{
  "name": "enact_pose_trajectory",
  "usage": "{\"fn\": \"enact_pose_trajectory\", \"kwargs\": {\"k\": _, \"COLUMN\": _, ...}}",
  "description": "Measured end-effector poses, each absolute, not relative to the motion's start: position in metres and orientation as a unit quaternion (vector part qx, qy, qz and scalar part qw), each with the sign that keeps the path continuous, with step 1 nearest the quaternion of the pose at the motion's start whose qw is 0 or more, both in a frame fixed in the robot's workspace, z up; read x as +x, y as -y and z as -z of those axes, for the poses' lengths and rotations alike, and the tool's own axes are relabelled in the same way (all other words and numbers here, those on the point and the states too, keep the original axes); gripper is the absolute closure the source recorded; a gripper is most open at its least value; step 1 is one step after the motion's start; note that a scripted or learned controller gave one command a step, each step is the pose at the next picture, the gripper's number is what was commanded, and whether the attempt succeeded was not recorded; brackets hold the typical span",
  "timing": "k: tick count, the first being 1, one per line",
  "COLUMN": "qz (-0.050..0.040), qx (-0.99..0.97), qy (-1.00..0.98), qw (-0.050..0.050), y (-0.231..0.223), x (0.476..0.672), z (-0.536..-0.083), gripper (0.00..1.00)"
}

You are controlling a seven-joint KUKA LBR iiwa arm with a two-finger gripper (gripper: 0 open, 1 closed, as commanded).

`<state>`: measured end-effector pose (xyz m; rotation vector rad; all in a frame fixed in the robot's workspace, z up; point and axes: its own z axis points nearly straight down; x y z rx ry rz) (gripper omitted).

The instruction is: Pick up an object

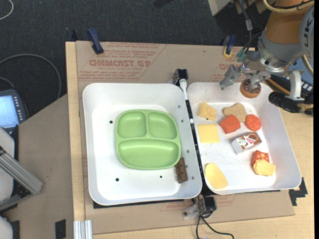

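Just under the gripper (244, 81), at the far edge of the right bin (281, 148), sits a small brown round piece (250, 89), the nearest candidate for a pick. It looks like toy food: probably light, stiff and smooth, so it could skid or pop out of a loose pinch. I would take it across its middle, square to its rounded sides. It is dark brown with a paler ring or top, too small to read further. Whether the gripper is open or closed on it I cannot tell; the piece lies touching or just below the tool, and nothing shows it lifted.

Nearer the camera than the gripper lie a tan bread-shaped piece (235, 111), a red block (230, 124) and a red round piece (252, 122), close together. To the gripper's left sits a yellow wedge (207, 111). Well apart, in the left bin (99, 133), is a green divided plate (148, 138).
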<state>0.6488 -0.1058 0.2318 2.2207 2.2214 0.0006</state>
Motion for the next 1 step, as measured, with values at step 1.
{"fn": "enact_pose_trajectory", "kwargs": {"k": 1, "qz": -0.0016, "qx": 0.707, "qy": -0.707, "qw": 0.006, "y": 0.1451, "x": 0.6200, "z": -0.1028, "gripper": 0.00}}
